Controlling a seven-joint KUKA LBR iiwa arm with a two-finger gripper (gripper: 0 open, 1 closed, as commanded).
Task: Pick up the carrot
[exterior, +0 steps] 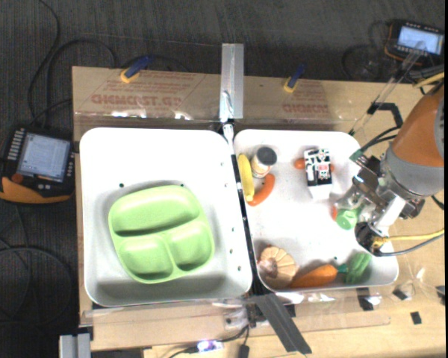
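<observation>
In the camera view the carrot (314,276) lies along the near edge of the right bin (287,218), pressed close between a pale shell-shaped toy (275,262) toward the bin's near left corner and a green piece (356,266) toward its near right corner. The gripper (369,218) hangs over the bin's right edge beside a small green object (346,217); whether it is closed or parted I cannot tell. The bin's middle floor lies open, and the left bin (97,200) carries a green divided plate (161,232).
</observation>
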